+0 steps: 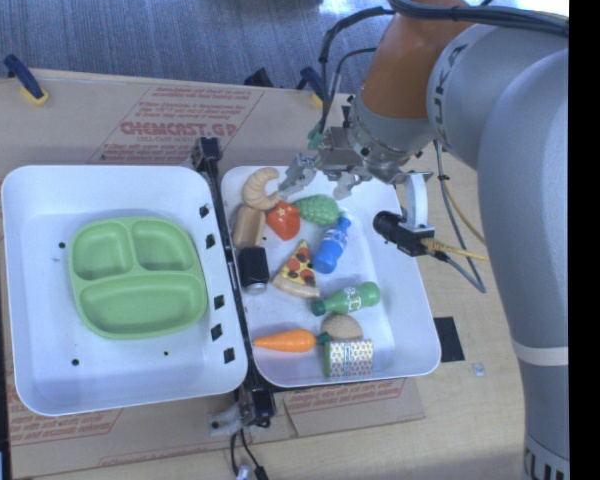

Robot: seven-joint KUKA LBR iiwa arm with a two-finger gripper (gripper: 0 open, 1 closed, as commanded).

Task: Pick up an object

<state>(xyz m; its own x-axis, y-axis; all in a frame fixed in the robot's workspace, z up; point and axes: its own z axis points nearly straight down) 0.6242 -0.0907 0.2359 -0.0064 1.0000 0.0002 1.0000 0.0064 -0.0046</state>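
End effector (325,173) above right bin (412,298) (toy food inside).

The grey arm (500,118) is seen entering from the right, bent down at the orange band (405,53). The wrist is angled down and to the left. The end effector (325,173) is held low, fingers spread apart, with nothing seen between them. Cables are looped beside the wrist.
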